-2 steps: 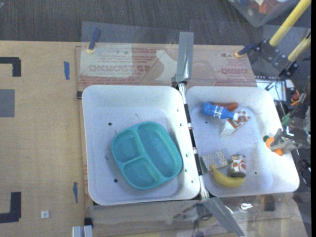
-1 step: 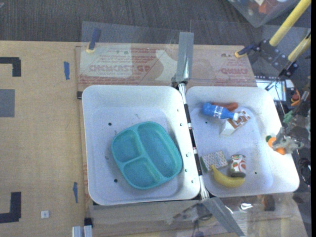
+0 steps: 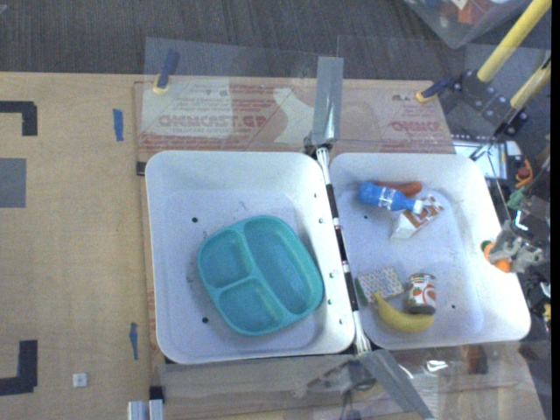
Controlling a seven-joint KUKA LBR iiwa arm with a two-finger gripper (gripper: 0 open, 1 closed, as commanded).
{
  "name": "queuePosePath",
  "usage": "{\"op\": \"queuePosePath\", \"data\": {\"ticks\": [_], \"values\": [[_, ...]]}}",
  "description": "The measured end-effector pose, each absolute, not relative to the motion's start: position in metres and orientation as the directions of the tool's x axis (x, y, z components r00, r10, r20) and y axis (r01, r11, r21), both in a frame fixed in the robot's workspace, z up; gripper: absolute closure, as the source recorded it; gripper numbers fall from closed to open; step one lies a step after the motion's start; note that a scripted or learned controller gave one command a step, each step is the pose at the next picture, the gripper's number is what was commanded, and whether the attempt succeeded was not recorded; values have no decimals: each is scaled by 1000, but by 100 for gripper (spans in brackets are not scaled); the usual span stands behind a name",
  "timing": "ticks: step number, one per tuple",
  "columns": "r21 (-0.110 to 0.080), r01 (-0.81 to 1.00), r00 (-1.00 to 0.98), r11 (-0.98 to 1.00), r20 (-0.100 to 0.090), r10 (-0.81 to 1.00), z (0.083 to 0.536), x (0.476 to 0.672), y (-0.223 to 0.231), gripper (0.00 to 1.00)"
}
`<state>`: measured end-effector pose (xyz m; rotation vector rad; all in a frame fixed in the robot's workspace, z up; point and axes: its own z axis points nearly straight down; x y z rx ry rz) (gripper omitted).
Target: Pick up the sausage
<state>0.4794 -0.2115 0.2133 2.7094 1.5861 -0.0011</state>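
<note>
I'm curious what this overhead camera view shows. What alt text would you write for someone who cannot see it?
Two shallow white bins sit side by side on a bench. The left bin holds a teal divided plate; the right bin holds a reddish sausage beside a blue bottle, a small carton, a banana and a small can. The robot's gripper is at the right edge.

Board behind left bin point(image 3: 223, 112): faint reddish lettering, roughly "CHEMCAST GP", blurred.
Board behind right bin point(image 3: 411, 121): similar reddish print, too faint to read.
Carton in right bin point(image 3: 418, 219): printed label, illegible.

Dark carpet floor point(image 3: 219, 16), tan bench point(image 3: 70, 234)
</note>
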Motion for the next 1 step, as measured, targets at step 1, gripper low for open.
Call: {"op": "queuePosePath", "data": {"ticks": [1], "values": [[-12,767,642,-642,3,767,183,479,-211,100]]}}
